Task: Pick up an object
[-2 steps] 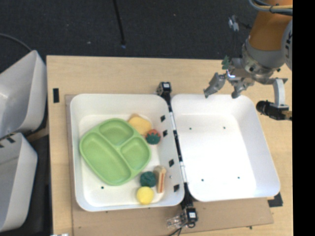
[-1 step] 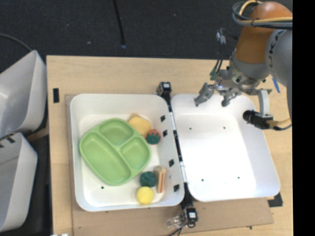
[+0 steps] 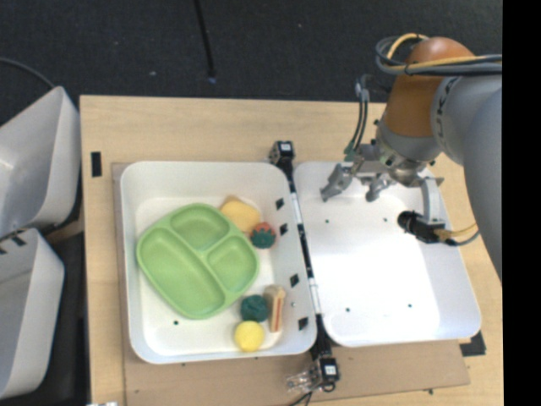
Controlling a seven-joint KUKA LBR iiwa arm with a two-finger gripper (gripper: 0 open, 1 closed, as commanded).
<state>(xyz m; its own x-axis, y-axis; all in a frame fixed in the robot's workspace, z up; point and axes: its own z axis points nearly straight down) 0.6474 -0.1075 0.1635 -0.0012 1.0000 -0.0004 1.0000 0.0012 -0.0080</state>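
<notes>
My gripper (image 3: 352,189) hangs over the far part of the right bin (image 3: 397,303), its two fingers spread open with nothing between them. The objects lie in the left bin (image 3: 135,311): a green divided plate (image 3: 199,260), a yellow lump (image 3: 241,214) at its far edge, and a small red and green piece (image 3: 264,235) beside that. Near the front are a dark green ball (image 3: 252,308), a yellow ball (image 3: 249,337) and a tan stick-shaped item (image 3: 275,308). All of them are well left of the gripper, across the divider.
The raised rims of both bins meet in a ridge (image 3: 300,244) with black clips between gripper and objects. The grey arm with its orange band (image 3: 418,91) comes in from the upper right. White shapes (image 3: 30,167) stand off the bench's left side.
</notes>
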